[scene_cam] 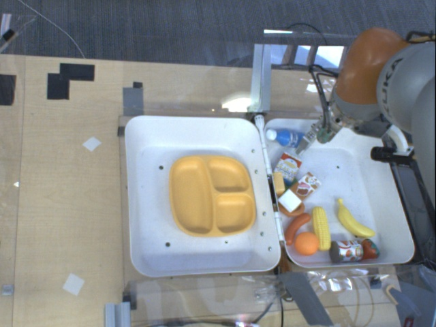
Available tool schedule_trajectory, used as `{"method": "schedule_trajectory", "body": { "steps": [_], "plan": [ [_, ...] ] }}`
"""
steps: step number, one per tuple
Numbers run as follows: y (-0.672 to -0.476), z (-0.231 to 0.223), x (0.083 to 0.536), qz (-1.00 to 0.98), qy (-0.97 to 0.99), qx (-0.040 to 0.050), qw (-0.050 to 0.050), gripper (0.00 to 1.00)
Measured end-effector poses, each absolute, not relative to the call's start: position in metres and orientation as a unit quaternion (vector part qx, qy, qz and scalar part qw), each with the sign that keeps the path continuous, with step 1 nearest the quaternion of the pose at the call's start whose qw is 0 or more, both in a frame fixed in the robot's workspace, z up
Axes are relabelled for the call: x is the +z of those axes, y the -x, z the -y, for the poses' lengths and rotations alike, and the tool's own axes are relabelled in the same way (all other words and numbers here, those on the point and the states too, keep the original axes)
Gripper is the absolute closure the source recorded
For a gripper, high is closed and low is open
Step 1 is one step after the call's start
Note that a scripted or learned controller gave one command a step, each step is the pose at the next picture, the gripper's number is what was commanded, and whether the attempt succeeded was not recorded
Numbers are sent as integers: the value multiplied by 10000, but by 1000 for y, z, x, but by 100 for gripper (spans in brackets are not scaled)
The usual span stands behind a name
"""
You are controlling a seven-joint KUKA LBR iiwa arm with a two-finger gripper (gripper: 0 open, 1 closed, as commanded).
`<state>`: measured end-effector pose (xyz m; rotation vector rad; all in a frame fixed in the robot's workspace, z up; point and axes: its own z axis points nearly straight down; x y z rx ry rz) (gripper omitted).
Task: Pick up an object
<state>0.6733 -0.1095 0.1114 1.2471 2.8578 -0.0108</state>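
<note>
2 white bins sit side by side, the left bin holding a yellow tray, while the gripper hovers over the right bin, grip unreadable, so picking the nearby blue bottle seems next, needing descent.

Bright, even overhead light; glare patch on bench above bins; shadows soft; focus slightly soft throughout.

The grey arm enters from the right, its orange band uppermost. The gripper hangs below the wrist, apparently angled down and leftward, its tip too small to read.
</note>
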Motion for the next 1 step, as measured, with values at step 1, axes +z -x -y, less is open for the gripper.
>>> {"method": "schedule_trajectory", "body": {
  "steps": [1],
  "plan": [
    [-657,104,169,-9540,-2996,14,62,100]
  ]
}}
